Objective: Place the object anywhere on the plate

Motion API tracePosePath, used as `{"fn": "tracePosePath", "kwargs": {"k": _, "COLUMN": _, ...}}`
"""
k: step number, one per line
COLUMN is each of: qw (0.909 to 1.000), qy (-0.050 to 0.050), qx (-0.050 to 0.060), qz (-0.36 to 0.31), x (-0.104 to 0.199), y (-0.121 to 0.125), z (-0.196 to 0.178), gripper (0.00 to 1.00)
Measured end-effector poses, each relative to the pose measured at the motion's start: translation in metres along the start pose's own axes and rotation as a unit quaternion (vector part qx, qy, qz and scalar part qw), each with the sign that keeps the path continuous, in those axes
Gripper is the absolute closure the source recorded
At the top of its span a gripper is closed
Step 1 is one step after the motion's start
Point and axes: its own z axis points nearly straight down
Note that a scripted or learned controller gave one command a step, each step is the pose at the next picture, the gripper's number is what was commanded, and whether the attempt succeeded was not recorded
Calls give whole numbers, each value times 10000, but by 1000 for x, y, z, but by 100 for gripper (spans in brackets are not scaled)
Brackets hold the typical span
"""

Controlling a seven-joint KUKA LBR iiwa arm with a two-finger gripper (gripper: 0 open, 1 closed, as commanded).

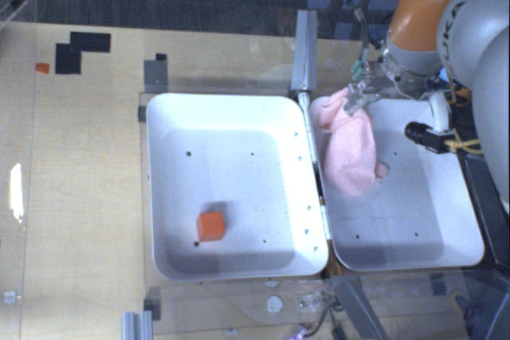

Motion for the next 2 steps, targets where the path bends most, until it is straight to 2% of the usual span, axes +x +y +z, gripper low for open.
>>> {"fn": "tracePosePath", "kwargs": {"k": 1, "qw": 10000, "qy": 1, "qx": -13, "qz": -42, "x": 1, "y": 2, "z": -40, "gripper": 100}}
{"fn": "tracePosePath", "kwargs": {"k": 2, "qw": 9786, "qy": 1, "qx": -20, "qz": -2057, "x": 51, "y": 3, "z": -52, "gripper": 100}}
